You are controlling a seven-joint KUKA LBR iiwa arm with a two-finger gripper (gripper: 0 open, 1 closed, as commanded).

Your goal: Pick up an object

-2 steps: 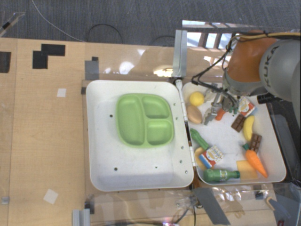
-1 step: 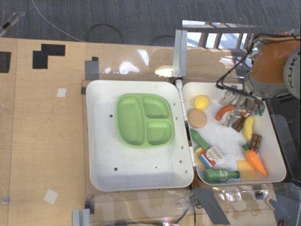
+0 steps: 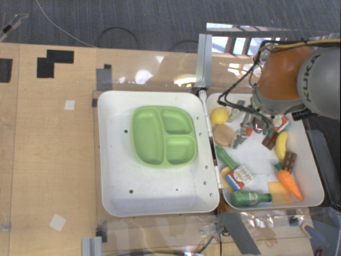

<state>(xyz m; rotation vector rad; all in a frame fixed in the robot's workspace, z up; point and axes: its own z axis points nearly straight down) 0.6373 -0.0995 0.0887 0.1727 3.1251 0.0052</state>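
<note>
My gripper [image 3: 244,133] hangs low over the upper part of the right bin [image 3: 314,192], below the grey and orange wrist. Just left of it lie a tan round piece [image 3: 223,135] and a yellow lemon [image 3: 219,116]. To its right are a small brown piece [image 3: 269,141] and a banana [image 3: 282,144]. Nothing visibly sits in the gripper. Lower in the bin lie a green vegetable [image 3: 225,157], a snack packet [image 3: 242,176], a green bottle [image 3: 251,198], a carrot [image 3: 291,184], a cheese block [image 3: 277,189] and a chocolate bar [image 3: 289,160].
The left bin [image 3: 114,191] holds a green divided plate [image 3: 162,136]. A ridge between the two bins runs just left of the lemon. Black cables loop from the wrist over the right bin's top edge. The wooden bench extends to the left.
</note>
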